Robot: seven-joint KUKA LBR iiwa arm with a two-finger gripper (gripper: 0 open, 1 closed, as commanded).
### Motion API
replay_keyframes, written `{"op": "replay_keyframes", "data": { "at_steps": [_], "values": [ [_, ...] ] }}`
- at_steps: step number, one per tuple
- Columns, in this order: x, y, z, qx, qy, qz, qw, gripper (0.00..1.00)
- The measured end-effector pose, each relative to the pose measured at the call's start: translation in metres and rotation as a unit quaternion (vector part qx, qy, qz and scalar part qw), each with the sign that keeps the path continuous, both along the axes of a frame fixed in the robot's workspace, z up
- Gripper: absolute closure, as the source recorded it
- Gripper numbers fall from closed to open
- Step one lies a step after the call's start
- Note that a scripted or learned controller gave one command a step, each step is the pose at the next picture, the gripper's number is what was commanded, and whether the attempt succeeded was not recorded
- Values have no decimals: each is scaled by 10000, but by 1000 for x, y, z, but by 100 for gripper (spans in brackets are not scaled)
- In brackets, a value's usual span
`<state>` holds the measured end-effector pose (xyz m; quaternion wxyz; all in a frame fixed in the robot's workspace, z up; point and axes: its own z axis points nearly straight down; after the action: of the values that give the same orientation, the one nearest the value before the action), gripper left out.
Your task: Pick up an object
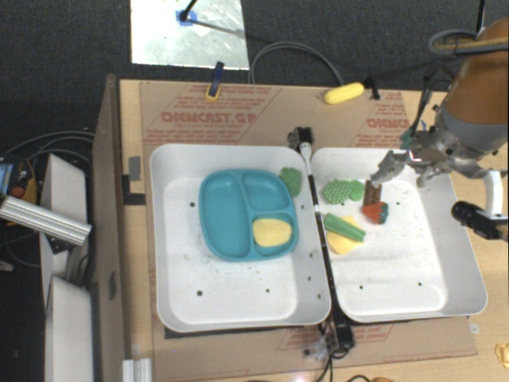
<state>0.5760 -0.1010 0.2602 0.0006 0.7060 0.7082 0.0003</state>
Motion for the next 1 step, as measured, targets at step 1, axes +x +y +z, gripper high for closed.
{"op": "replay_keyframes", "data": {
  "at_steps": [1],
  "values": [
    [-4,-34,-75,-1,31,-23,10000,0]
  ]
}}
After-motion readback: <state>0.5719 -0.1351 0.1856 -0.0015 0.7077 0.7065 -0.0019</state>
